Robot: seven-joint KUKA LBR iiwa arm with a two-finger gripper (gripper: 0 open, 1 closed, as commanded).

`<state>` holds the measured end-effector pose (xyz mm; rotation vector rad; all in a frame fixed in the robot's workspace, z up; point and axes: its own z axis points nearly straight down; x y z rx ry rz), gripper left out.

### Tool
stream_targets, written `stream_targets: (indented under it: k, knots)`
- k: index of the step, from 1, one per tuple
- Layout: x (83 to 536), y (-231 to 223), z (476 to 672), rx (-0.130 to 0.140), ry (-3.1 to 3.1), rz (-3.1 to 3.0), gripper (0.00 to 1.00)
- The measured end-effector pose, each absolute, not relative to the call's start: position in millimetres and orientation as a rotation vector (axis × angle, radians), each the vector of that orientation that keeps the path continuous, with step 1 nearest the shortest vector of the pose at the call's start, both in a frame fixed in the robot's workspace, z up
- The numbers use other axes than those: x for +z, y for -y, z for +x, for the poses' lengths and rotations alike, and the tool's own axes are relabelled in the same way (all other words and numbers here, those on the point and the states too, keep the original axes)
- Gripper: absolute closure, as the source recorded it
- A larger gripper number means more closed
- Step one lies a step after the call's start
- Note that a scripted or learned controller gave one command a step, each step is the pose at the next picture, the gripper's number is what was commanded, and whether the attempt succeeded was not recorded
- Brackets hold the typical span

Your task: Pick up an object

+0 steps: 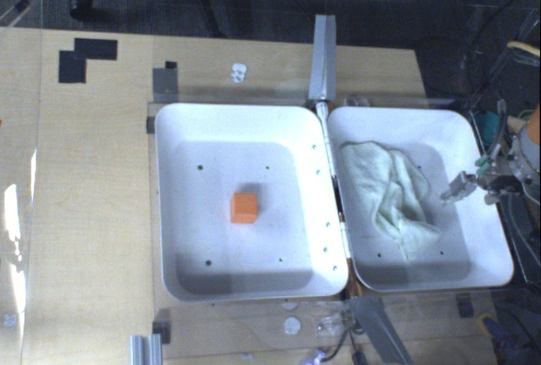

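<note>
Even overhead light, soft shadows, slightly blurry, low resolution

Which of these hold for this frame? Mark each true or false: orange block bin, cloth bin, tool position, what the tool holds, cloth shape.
1. The orange block lies in the left bin. True.
2. The white cloth lies in the left bin beside the block. False: it lies in the right bin, alone there.
3. The tool is over the right bin, near the right edge of the cloth. True.
4. The tool holds the orange block between its fingers. False: the block sits on the left bin's floor, far from the tool.
5. The cloth is folded into a neat flat square. False: it is crumpled, with folds and ridges.
</note>
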<state>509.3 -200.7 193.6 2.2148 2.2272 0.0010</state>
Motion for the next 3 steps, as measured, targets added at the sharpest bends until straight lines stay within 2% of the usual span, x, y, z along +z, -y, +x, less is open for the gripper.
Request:
stream_targets:
  k: [1,2,3]
  knots:
    - [96,204,560.8,0.006,-2.357,2.067,0.00]
    - [108,204,562.8,0.010,-2.355,2.063,1.00]
    - [188,165,576.9,0.005,-2.413,2.003,1.00]
